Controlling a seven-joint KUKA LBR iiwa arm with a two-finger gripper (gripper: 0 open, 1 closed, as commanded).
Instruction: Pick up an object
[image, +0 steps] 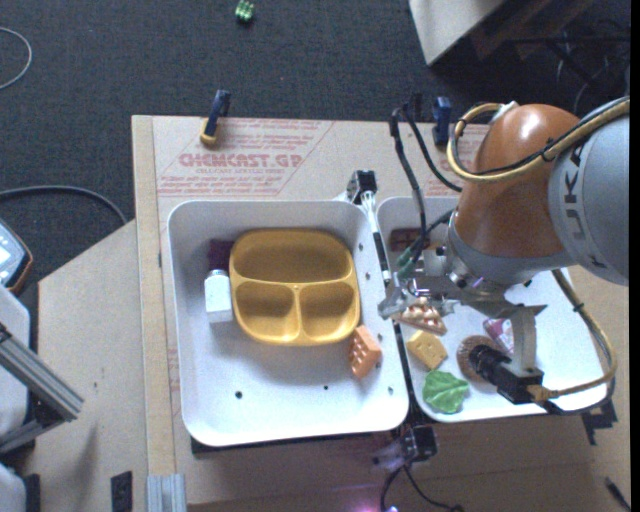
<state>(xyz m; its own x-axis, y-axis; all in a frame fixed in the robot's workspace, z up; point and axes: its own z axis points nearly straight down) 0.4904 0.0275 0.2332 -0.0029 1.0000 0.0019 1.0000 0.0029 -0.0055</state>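
My gripper (412, 298) hangs below the orange wrist band (520, 180), low over the left part of the right bin (580, 395). Just beneath it, touching or nearly so, lies a toy pizza slice (424, 321). I cannot make out whether anything is held. A yellow cheese wedge (427, 350) lies in front of the slice, with a green leafy toy (445, 391) nearer still. A brown round piece (478, 357) and a pink item (497, 328) lie to the right, partly hidden by the arm.
The left bin (200, 400) holds a yellow divided plate (295, 285), a white bottle (218, 297), a dark purple item (220, 249) and an orange block (365, 351) near the dividing wall. A black bracket (518, 383) and cables sit by the arm.
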